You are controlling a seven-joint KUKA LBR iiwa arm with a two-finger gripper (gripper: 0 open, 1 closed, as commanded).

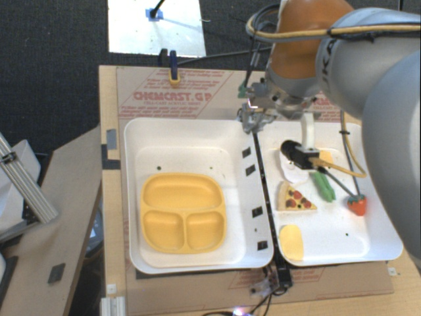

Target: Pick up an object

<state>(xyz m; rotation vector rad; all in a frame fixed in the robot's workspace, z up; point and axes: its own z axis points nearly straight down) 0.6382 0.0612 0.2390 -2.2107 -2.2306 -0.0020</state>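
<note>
- Two shallow white bins sit side by side: left bin (135, 176), right bin (375, 242).
- One yellow plastic plate with three compartments (184, 210) lies mid-left bin, with bare floor all round, widest on the far side.
- In the right bin, one of each: toy pizza slice (296, 198), green toy vegetable (323, 185), red-orange toy fruit (356, 206), pale yellow oval piece (291, 241), small yellow block (324, 158), white rounded piece (287, 170).
- The oval hugs the near rim by the divider, and the near-right corner is open.
- The end effector (252, 117) hangs over the divider's far end, apart from every toy. Open or closed, can't tell.
</note>
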